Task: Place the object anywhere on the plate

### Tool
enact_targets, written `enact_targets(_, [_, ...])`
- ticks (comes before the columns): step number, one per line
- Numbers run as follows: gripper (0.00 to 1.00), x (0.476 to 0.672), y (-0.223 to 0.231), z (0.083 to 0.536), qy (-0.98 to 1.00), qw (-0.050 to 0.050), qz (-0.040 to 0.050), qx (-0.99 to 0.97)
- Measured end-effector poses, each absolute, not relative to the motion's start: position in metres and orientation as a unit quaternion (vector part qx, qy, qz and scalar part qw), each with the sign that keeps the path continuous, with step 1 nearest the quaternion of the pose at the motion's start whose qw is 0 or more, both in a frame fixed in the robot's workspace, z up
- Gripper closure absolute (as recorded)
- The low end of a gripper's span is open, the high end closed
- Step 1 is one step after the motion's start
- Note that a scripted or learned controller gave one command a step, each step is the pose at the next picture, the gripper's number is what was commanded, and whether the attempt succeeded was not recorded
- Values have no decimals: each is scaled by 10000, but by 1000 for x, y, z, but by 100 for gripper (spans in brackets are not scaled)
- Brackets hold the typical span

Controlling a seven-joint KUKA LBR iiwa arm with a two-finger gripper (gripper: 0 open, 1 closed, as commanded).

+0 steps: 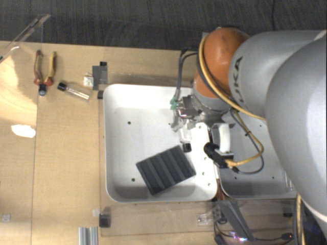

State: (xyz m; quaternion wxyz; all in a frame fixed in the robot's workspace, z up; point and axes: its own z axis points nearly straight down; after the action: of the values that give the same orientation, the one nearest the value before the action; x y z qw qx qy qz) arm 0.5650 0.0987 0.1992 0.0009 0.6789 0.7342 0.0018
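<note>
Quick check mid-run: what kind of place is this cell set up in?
Likely a robotics lab or workshop bench: a wooden benchtop bearing white bins, pliers lying loose at the edge, and the KUKA arm with exposed cabling.

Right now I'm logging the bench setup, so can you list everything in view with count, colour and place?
Ribbed plate: one, dark grey, lying tilted in the left bin's near right part.
Bins: two, white; left bin at centre, right bin partly under the arm.
Pliers: one, red-handled, on the bench at far left.
Small vial: one, clear with black cap, beside the pliers.
Bench: one, light wood.
Arm: one, grey with orange band, entering from the right.
Gripper: one, metallic, over the left bin's right side.
</note>
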Motion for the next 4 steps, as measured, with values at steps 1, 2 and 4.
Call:
enact_targets(1, [100, 582, 152, 153, 8938, 10, 15, 4484])
enact_targets(2, [100, 626, 209, 224, 8782, 23, 24, 4782])
enact_targets(4, [100, 669, 221, 137, 9004, 33, 26, 4350])
